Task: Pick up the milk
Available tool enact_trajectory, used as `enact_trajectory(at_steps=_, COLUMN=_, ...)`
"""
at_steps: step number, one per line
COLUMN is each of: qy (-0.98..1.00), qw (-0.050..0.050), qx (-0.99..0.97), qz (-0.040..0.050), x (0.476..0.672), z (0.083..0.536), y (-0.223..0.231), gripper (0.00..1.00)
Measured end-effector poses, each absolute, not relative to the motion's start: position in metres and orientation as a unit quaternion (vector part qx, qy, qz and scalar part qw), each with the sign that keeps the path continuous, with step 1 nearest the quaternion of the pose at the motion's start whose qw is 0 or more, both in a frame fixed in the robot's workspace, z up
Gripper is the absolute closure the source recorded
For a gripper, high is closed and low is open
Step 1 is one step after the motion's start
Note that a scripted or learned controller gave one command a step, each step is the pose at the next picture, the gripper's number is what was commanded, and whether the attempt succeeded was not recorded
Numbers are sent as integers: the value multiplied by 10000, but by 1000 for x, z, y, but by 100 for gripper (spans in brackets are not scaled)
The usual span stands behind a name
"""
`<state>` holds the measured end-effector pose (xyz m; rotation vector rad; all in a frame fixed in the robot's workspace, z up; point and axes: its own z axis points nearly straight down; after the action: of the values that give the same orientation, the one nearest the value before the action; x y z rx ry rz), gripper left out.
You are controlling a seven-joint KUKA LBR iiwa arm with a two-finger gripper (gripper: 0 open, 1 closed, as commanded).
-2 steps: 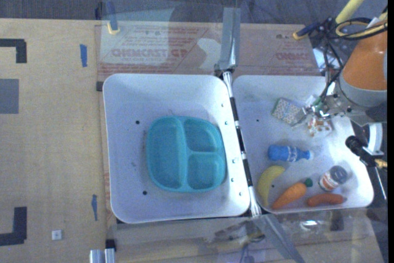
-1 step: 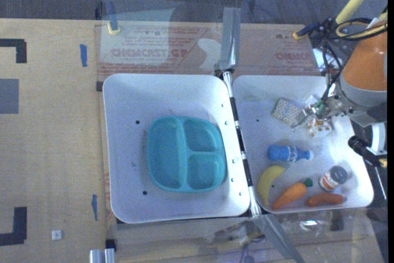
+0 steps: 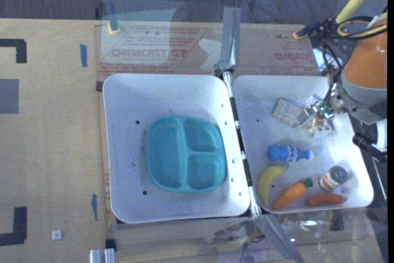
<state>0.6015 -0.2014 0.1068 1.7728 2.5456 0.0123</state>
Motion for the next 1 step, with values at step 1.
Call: enact_trajectory(at_steps=1, qy=8197, qw=270, qx=5721, qz=41, x=604, z=121, y=-205, gripper=100)
